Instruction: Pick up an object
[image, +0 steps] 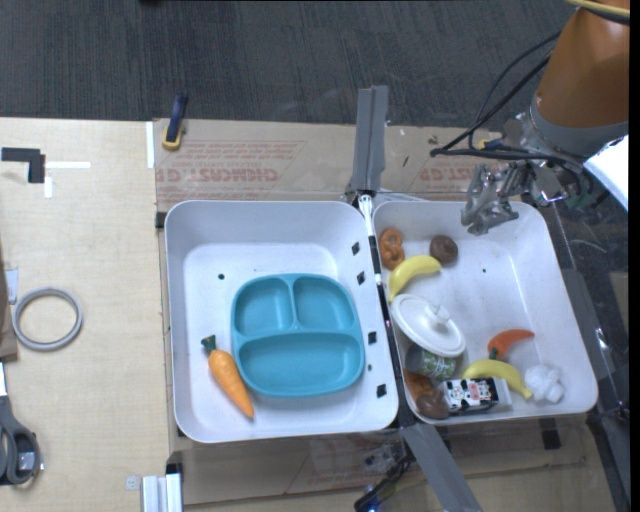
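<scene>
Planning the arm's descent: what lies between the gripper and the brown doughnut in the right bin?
In the camera view, just bare white bin floor separates the gripper from the brown doughnut.

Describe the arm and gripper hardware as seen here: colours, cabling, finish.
An orange band fills the top right corner, with grey housing just below it. Black cables loop from the arm towards the wrist. The gripper is small, bare grey metal with thin fingers, over the right bin at its far edge. No markings are legible.
</scene>
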